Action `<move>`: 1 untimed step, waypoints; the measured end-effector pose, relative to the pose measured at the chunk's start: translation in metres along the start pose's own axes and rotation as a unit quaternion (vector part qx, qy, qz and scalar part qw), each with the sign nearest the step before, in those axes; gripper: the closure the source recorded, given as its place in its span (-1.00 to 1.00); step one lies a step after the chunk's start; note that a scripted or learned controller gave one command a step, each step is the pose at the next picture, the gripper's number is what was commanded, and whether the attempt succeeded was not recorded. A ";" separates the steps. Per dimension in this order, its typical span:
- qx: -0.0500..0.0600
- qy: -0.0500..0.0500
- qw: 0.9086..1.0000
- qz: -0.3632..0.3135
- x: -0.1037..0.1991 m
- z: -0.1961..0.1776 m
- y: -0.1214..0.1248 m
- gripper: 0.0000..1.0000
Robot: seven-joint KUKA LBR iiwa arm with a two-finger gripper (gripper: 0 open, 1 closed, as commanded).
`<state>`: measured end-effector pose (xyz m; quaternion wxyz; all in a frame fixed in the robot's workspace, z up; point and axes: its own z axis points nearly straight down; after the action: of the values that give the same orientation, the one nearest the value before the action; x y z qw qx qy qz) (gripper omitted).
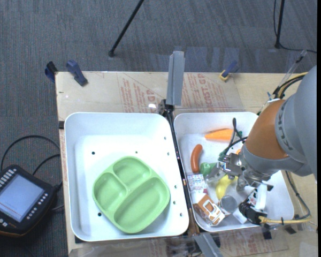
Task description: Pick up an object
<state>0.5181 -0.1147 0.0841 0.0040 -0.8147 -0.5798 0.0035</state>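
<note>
Right bin [214,119], clutter massed toward its front-left corner: carrot [219,135], sausage [196,158], yellow banana [223,184] directly beneath the lowered end effector [231,176], apparently aligned for picking; whether it is spread or pinching, cannot tell.

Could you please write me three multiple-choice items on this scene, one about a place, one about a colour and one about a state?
1. Where does the green divided plate lie?
A. left bin
B. right bin
C. bare bench

2. What colour is the carrot near the right bin's far wall?
A. blue
B. orange
C. white

3. How does the plate rest?
A. standing on edge
B. leaning on the wall
C. flat, compartments up

Answers: 1 A, it sits on the left bin's floor; 2 B, it is plainly orange; 3 C, all three compartments face the camera.
</note>
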 end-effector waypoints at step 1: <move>0.005 0.000 1.000 0.000 -0.001 -0.007 -0.002 1.00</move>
<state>0.5159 -0.1147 0.0908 0.0081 -0.8144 -0.5801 0.0067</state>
